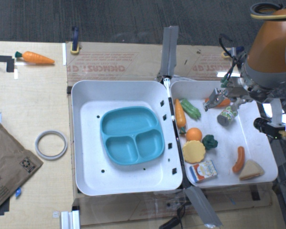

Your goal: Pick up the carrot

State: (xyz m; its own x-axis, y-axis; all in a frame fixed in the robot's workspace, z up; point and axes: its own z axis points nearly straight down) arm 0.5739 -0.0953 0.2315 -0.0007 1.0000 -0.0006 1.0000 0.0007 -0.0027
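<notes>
Gripper [218,100] over upper part of right bin [262,142]; cannot tell its state. Left bin [83,128] holds a blue divided tray [132,134]. Right bin holds carrot [180,113] lying along its left wall, a green pod [191,109] just beside it, an orange [194,134], broccoli [209,141], a yellow round piece [194,151], a small carton [203,171], a sausage [239,159], a bread wedge [251,170], a grey can [227,116]. Carrot sits left of gripper, near, green pod between them. Second carrot [35,57] on bench outside bins, far left, well apart from gripper
</notes>
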